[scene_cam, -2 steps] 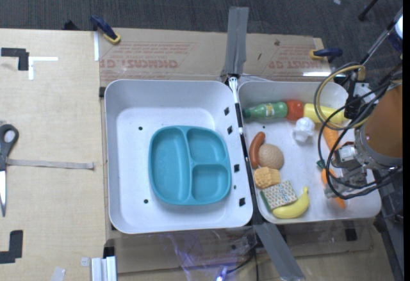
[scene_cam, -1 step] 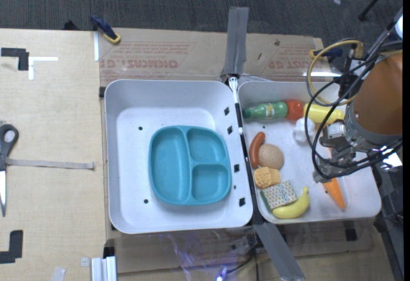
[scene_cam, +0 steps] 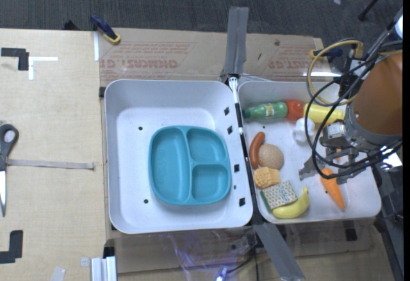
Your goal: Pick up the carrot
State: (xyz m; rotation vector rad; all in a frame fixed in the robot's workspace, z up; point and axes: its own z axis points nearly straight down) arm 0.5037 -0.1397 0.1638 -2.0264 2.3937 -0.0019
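Where the grey arm (scene_cam: 378,104) reaches in from the right, its orange band and a tangle of black and yellow cables cover much of the right bin's (scene_cam: 282,219) far side. The jaws (scene_cam: 328,168) hang low over that bin, right above the carrot (scene_cam: 334,193), but dark linkages and wires crowd them, and I cannot tell whether they are spread or pressed together, or whether they touch the carrot at all. The carrot lies near the bin's right front corner, its upper end hidden under the tool, its point aimed at the front wall.

Left of it sit a banana (scene_cam: 291,207) touching a checkered packet (scene_cam: 279,194), a waffle-like piece (scene_cam: 266,176), a brown round item (scene_cam: 271,156) and a red sausage (scene_cam: 256,147). A green bottle (scene_cam: 266,111) lies along the back wall; red and yellow things beside it are partly hidden by cables.

The left bin (scene_cam: 122,164) holds a teal divided tray (scene_cam: 190,164). On the desk (scene_cam: 45,145), scissors (scene_cam: 5,164) are cut off by the left edge.
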